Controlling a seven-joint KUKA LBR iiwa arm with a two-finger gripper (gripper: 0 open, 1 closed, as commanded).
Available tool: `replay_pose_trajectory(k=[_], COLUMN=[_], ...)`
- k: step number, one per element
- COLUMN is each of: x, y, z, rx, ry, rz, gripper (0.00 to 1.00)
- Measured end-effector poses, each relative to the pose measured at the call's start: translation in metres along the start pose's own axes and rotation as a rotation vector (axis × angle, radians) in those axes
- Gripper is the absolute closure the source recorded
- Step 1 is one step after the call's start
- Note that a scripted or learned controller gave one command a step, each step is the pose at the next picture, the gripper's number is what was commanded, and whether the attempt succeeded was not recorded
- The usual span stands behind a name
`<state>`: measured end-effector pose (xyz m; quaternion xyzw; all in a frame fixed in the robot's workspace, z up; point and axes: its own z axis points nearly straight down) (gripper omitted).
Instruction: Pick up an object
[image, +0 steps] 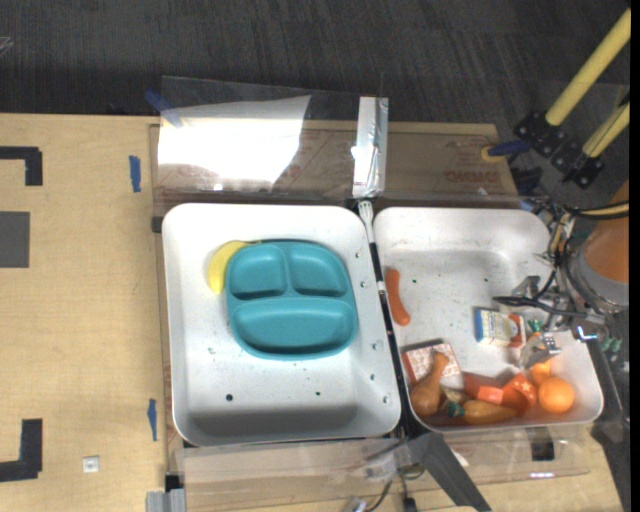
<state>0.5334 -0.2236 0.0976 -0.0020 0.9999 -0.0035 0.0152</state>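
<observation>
The arm is reaching in from the right over the right bin (440, 232), and the gripper (541, 343) is hanging low at that bin's right side, just above the heap of toy food crowding the near right corner. Wires and dark linkages are cluttering the wrist, so whether the jaws are apart or together cannot be told, and nothing is visibly sitting between them.

The likeliest target is lying just below and toward the near edge from the gripper: an orange (556, 396) is resting in the corner, with a smaller orange-red fruit (520, 388) touching its left side. A small white carton (494, 325) is lying just left of the gripper, almost level with it. Further left along the near wall, a carrot (487, 409) is lying with its long axis running left to right, and a brown pear-like piece (428, 388) is leaning beside a printed packet (432, 357). A red sausage (398, 297) is lying apart from the heap near the left wall, its long axis running nearly front to back.

So the coming move is probably turning on a short drop toward the near right corner, where the round fruit is sitting closest.

The left bin (190, 330) is holding a teal divided plate (291, 298) with a yellow piece (219, 264) peeking out from under its left rim, well apart from the gripper.
</observation>
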Motion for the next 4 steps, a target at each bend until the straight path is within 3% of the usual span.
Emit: replay_pose_trajectory(k=[1, 2, 3, 4], x=[-0.013, -0.058, 0.006, 0.001], y=[-0.001, 0.029, -0.002, -0.002], z=[0.009, 0.011, 0.009, -0.005], rx=[-0.003, -0.007, -0.005, 0.0], ry=[0.016, 0.018, 0.023, 0.009], rz=[-0.059, -0.125, -0.114, -0.115], gripper=[0.0, 0.0, 0.0, 1.0])
